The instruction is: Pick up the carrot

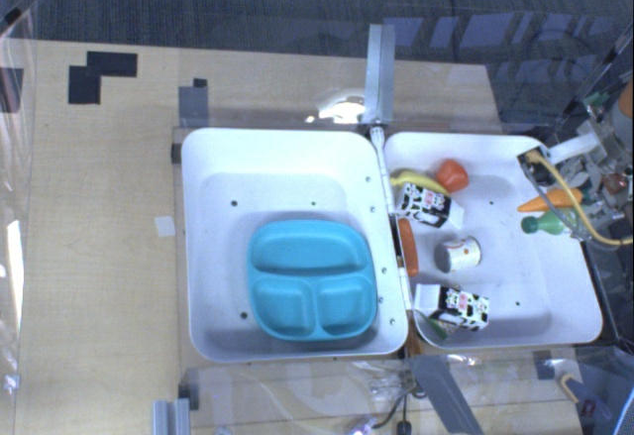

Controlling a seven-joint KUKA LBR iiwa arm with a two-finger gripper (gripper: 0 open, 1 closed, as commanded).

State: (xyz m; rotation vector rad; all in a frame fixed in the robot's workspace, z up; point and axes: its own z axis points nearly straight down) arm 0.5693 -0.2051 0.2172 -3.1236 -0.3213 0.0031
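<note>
The carrot (pixel 551 201) is orange with a green top (pixel 545 223). It lies slantwise at the right edge of the right bin (pixel 515 314), its tip pointing left. My gripper (pixel 569 193) reaches in from the right and sits right at the carrot. The orange body shows between its fingers, so it is shut on the carrot. The wrist and cables hide the carrot's right end.
In the right bin are a red-orange round piece (pixel 452 173), a yellow banana (pixel 404 179), two cow-patterned cartons (pixel 426 206) (pixel 463 306), a small white can (pixel 461 252) and an orange stick (pixel 407 247) along the divider. The left bin (pixel 213 175) holds a blue divided plate (pixel 311 276).
</note>
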